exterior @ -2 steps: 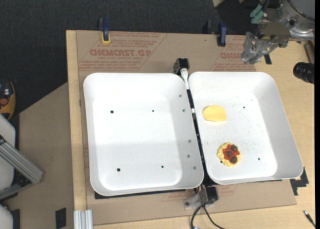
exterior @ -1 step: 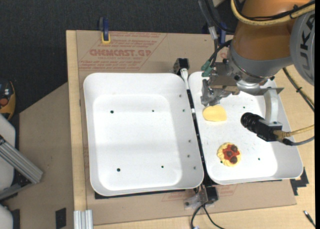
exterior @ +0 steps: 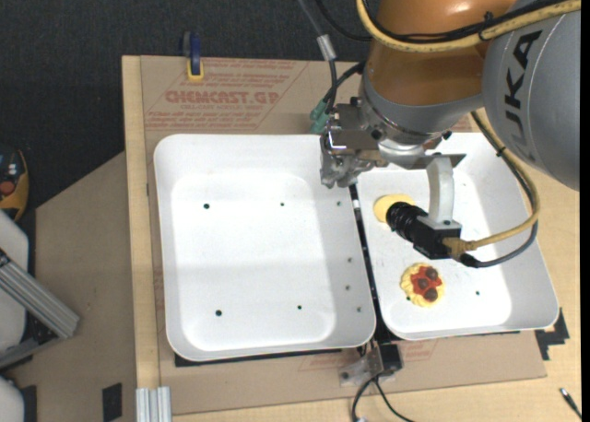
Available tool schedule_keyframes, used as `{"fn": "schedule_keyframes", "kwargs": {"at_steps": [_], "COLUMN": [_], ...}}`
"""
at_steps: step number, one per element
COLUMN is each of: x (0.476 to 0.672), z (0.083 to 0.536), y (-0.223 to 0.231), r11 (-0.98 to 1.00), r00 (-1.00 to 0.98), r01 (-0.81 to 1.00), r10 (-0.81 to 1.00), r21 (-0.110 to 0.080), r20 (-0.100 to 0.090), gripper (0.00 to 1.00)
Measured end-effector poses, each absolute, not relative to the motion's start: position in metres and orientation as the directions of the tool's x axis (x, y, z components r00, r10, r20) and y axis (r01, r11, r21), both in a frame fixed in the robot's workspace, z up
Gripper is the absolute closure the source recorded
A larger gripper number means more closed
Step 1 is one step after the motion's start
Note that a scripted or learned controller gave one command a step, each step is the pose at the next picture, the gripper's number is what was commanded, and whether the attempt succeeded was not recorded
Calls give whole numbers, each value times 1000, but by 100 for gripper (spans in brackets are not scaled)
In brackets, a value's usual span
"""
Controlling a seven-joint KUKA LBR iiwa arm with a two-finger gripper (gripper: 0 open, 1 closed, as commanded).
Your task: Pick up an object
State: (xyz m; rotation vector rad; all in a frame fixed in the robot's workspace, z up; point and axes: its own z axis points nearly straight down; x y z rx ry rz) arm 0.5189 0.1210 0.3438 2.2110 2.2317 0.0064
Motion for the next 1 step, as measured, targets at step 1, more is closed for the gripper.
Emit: {"fn": "schedule_keyframes", "kwargs": {"at_steps": [1], "x": [515], "z": [406], "y": [128], "r11": [2], "r00": [-2], "r01": [1000], "r10": [1000], "r21": [8], "r20": [2], "gripper": [100]}}
